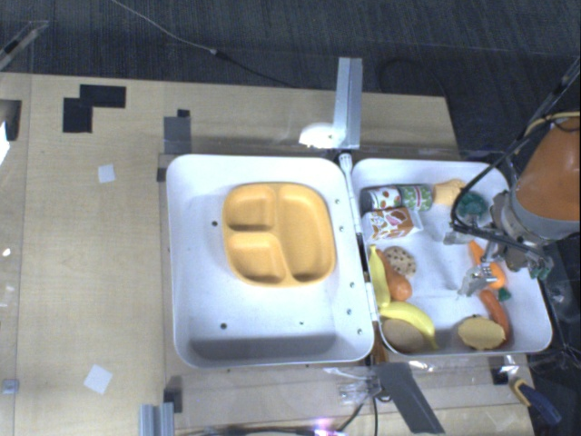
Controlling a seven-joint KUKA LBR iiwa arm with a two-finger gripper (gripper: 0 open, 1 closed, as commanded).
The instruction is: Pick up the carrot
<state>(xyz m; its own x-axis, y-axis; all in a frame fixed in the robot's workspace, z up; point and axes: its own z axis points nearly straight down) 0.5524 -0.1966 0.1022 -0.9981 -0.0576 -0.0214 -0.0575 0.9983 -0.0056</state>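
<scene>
Orange carrot [496, 305] lies in the lower right of the right bin [436, 271], slanted, its lower end just beside a pale potato-like item [481, 333] at the bin's bottom edge. Gripper [481, 275] sits right over the carrot's upper end, in the right-centre of the frame; whether the pincer is open or closed, cannot tell, metal parts and carrot overlap there. Arm [549, 189] comes in from the right edge, orange band showing above the wrist, black cables looping off it.

Rest of right bin: a can [399, 197] lying on its side at the top, a small printed packet [392, 222] just below it, a teal object [472, 205] near the wrist, a cookie [399, 261] mid-left, a yellow banana [399, 312] along the left wall curving to the bottom, a brown round item [405, 335] in the lower left corner.

Left bin [195, 271] holds a yellow divided plate [277, 232], three compartments, centred slightly high. Both bins on a light wood bench [82, 271].
</scene>
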